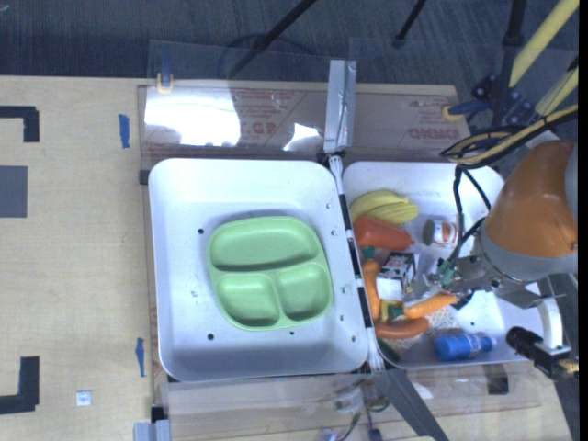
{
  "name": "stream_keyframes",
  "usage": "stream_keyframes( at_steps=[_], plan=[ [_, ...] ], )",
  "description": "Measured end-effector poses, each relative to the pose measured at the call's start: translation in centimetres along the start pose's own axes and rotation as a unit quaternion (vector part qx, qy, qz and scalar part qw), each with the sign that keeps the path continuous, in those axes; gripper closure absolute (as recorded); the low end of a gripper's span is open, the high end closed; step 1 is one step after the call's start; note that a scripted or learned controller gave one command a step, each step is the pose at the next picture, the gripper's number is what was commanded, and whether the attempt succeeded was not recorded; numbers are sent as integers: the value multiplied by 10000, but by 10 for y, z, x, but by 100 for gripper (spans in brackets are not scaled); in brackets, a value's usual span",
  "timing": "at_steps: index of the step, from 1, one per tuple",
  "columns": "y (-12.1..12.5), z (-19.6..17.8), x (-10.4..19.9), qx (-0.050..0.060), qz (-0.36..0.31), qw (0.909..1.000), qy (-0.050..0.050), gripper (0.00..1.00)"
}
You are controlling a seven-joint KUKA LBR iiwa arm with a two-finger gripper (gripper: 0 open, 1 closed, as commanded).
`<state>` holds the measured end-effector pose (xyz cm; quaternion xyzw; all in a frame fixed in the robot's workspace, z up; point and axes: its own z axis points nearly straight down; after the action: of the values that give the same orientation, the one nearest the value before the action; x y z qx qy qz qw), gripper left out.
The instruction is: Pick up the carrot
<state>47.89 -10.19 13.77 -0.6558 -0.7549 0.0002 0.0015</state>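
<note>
The carrot [430, 305] is orange with a green top and lies slantwise in the front half of the right bin [418, 171], among other toy foods. My gripper [430, 288] comes in from the right and hangs low just above the carrot, touching or almost touching its upper side. Above the gripper, the wrist's orange band [540, 211] covers the bin's right part. From this angle I cannot make out whether the carrot sits inside the gripper.
The right bin also holds a yellow banana [386, 207], a red pepper [381, 234], a small can [441, 232], a blue bottle [462, 344], a red piece [398, 331] and an upright orange piece [370, 278]. A green divided plate [269, 271] lies in the left bin [170, 246].
</note>
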Motion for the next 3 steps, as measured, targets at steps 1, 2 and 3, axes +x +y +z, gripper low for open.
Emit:
stream_keyframes(
  at_steps=[1, 2, 3],
  plan=[
    [1, 32, -11, -49, 90, 9999, -20, 0],
    [22, -47, 20, -21, -1542, 9880, -14, 0],
    [70, -47, 10, -28, -2272, 9738, -24, 0]
  ],
)
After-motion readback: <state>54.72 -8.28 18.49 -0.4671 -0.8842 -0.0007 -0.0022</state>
